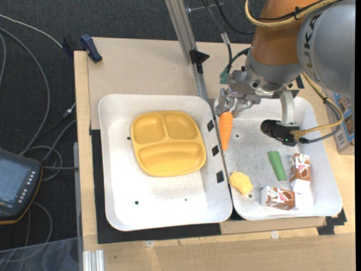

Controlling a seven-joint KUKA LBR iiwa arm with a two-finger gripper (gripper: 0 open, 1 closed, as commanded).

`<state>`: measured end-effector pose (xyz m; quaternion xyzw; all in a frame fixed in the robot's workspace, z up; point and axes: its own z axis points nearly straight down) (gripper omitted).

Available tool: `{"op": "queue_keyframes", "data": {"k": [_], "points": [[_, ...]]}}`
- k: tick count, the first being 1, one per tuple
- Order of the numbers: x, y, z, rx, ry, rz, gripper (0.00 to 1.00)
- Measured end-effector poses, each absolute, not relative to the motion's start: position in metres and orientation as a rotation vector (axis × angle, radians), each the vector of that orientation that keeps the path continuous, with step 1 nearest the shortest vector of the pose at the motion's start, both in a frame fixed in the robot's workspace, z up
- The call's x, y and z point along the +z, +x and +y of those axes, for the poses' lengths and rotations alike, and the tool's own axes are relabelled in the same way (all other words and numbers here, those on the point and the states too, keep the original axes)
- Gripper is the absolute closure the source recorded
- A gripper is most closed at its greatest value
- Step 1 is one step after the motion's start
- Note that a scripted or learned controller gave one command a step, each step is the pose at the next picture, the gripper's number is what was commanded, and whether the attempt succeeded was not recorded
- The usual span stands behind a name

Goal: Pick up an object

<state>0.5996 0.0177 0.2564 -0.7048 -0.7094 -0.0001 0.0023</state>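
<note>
You look down from one fixed camera above the counter (141, 61), at a slant, far enough out to frame both white bins (113, 117); the arm (316, 33) enters from their right.

We lose the arm (316, 33) past the top and right edges, and its wrist covers the right bin's (324, 205) far rim. The carrot's (225, 130) top disappears under the gripper (232, 103), so its grip is, we think, unreadable. The tablet (14, 185) is cropped at left.
</note>
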Motion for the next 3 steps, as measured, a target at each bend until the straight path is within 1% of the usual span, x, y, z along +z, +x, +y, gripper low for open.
{"op": "queue_keyframes", "data": {"k": [1, 2, 3], "points": [[0.233, 0.58, 0.07, 0.004, -2.21, -2.224, 1.0], [0.242, 0.57, 0.098, 0.0, -2.213, -2.224, 1.0], [0.241, 0.571, 0.095, 0.001, -2.218, -2.22, 0.0]]}}
